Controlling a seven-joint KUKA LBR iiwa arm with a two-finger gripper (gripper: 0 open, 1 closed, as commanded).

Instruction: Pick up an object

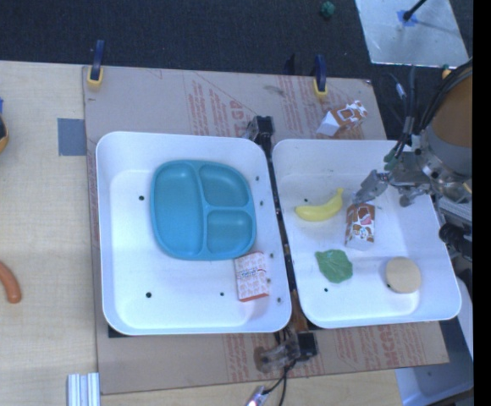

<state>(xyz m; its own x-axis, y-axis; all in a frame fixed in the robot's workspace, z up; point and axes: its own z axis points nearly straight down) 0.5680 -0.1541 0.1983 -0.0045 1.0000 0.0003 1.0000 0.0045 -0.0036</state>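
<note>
Over the right bin (449, 307), the gripper (371, 186) hovers just above the small carton (361, 224), beside the banana (319, 209); nothing is grasped, so this looks like the approach. Next it must descend squarely. How its hand is set, I cannot tell.

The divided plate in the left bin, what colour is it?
Light blue: the divided plate shows plainly in the camera view, against the white left bin.
</note>
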